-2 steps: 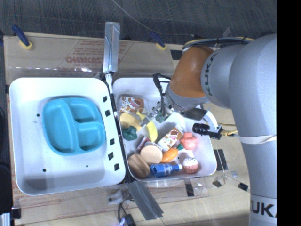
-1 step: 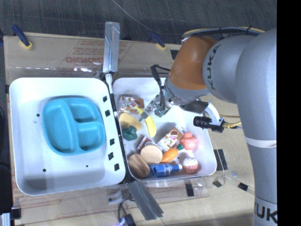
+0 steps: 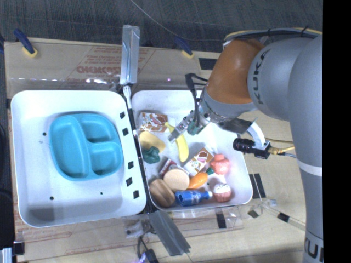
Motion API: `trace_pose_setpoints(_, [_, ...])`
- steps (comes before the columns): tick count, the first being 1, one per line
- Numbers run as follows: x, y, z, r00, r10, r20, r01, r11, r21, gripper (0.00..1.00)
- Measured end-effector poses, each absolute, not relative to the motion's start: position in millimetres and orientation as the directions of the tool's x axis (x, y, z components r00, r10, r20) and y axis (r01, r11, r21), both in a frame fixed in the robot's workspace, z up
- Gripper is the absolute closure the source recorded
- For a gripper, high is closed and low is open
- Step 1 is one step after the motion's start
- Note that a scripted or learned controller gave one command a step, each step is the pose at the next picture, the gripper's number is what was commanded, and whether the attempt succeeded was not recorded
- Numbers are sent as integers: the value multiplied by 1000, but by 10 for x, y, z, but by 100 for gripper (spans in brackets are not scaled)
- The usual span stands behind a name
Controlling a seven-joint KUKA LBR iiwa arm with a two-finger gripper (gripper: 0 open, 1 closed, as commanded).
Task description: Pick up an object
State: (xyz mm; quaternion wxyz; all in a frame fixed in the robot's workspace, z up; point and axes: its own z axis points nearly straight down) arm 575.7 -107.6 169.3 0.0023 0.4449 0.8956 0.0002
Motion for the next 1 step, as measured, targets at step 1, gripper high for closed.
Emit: trace_pose_setpoints(1, [5628,-376,2243,-544,839,-2,839,544,4,100])
